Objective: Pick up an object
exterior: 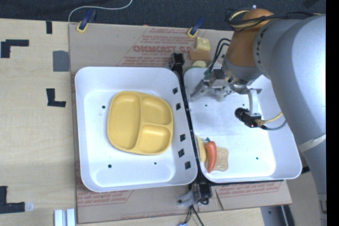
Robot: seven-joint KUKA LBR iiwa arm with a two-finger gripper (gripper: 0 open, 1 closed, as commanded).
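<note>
My gripper [212,92] hangs over the far left part of the right bin [275,159], its two metal fingers spread open with nothing between them. An orange carrot-shaped piece [211,155] lies at the near left corner of that bin, beside a pale beige piece [221,158] and a yellow piece [202,150]. These lie well nearer the front than the gripper. A yellow divided plate [140,122] rests in the middle of the left bin [90,114].
A tan block [200,49] and a small pale round thing [198,64] sit on the cardboard just beyond the right bin's far left corner. A black divider [183,114] runs between the bins. The grey arm [296,71] covers the right bin's far right side.
</note>
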